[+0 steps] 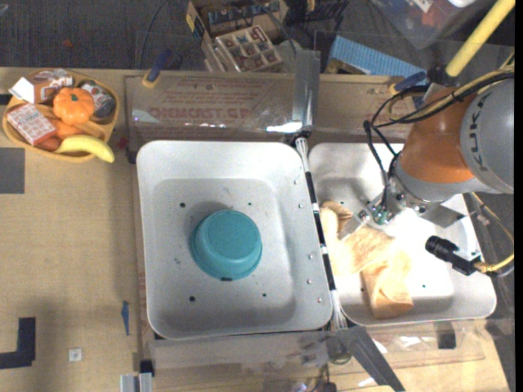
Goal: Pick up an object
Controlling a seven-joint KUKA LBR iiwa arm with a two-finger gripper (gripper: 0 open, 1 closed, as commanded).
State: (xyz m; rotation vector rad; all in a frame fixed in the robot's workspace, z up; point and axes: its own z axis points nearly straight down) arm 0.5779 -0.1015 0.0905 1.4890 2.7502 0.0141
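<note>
On the bench, the left bin (155, 178) holds an upturned teal bowl (228, 244); the right bin (482, 300) holds tan cloth (380, 269). The gripper (359, 221) hangs over that cloth's edge; its grip I cannot tell.

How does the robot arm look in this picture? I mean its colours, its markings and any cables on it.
The arm is grey, rounded and thick, with a broad orange band above the wrist. Dark letters, "KU", show on the grey shell. Thin black cables loop beside the band. The gripper is small, metallic and dark, with a green spot.
</note>
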